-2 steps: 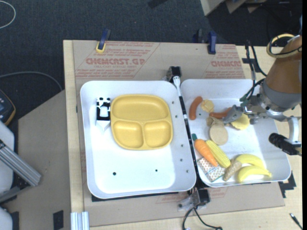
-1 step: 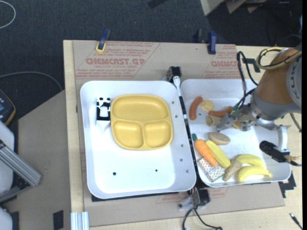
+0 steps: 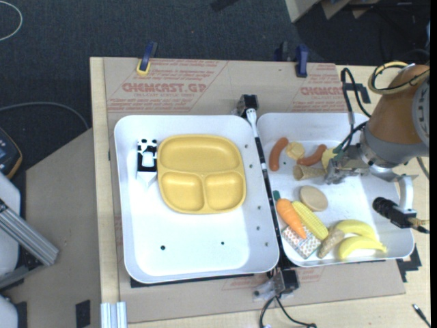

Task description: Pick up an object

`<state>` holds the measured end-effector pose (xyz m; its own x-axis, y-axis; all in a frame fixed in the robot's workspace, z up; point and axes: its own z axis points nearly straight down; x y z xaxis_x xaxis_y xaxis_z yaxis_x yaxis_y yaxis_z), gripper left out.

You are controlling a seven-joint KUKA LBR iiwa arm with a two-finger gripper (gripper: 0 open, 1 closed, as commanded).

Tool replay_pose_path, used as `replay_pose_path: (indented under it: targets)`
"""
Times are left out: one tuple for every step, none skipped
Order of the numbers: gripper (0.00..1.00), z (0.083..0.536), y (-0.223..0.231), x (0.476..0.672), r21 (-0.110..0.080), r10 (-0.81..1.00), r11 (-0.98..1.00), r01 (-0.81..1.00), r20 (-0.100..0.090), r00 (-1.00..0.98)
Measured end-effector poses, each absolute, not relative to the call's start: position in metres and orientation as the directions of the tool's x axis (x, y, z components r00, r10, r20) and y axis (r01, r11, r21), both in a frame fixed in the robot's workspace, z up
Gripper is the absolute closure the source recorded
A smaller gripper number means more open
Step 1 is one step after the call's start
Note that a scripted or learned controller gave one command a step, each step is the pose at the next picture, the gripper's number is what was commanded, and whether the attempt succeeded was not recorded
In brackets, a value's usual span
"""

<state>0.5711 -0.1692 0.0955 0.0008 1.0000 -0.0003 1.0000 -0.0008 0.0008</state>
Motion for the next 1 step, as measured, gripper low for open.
replay_pose_path:
  targets:
    - [1.00, 0.1464, -0.1697, 0.5619, 0.005, 1.000, -0.001, 1.000, -0.002, 0.001]
